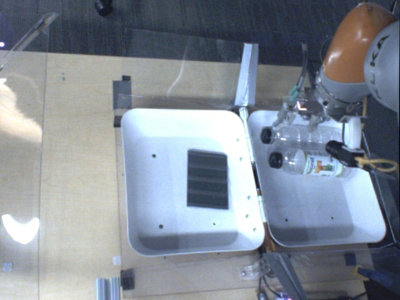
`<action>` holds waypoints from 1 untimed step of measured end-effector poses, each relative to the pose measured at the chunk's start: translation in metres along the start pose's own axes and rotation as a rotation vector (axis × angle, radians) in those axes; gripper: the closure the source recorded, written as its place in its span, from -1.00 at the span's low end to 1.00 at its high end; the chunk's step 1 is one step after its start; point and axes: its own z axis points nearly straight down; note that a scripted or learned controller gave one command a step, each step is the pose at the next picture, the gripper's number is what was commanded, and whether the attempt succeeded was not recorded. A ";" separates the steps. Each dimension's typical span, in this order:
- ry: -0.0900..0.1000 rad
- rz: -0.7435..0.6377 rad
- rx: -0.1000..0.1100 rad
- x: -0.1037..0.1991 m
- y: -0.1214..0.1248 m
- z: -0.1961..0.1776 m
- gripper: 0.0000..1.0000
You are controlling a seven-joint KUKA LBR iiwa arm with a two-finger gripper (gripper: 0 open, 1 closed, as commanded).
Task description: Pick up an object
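pretty bright overall, white bins nearly blown out, glare patches on the bench's left side, soft shadows along near bin walls, everything slightly soft and low-res

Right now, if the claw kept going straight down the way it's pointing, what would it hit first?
Most likely the upper clear plastic bottle with a black cap, lying in the right white bin. The claw sits right over it, though depth is hard to judge from this slanted view.
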 end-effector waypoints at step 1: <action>0.001 -0.089 0.002 -0.052 -0.031 0.107 -1.00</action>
